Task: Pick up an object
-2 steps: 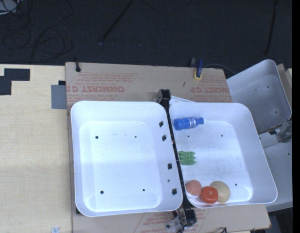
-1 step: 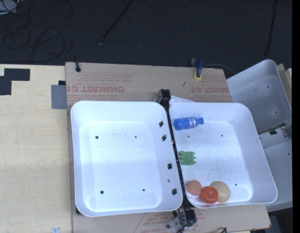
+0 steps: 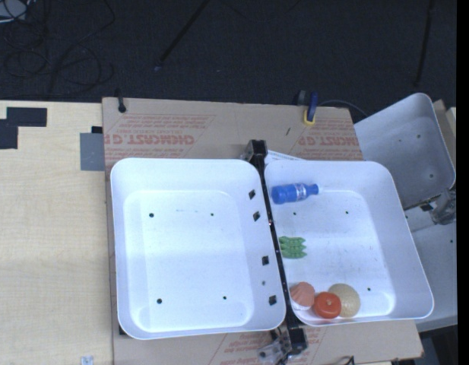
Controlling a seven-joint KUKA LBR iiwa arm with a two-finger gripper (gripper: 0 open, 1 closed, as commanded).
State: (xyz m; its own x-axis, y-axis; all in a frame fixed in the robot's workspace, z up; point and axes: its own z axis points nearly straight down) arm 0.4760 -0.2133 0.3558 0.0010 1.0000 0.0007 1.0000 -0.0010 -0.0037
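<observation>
Blue bottle (image 3: 294,193) in right bin (image 3: 405,226)

Two bins sit side by side: the left bin (image 3: 128,196) at nine o'clock, the right bin (image 3: 386,196) at three. In the right bin, a bottle (image 3: 294,193) lies at eleven o'clock, a pod-like piece (image 3: 292,247) at nine, and three round pieces (image 3: 324,300) (touching) at seven.
</observation>
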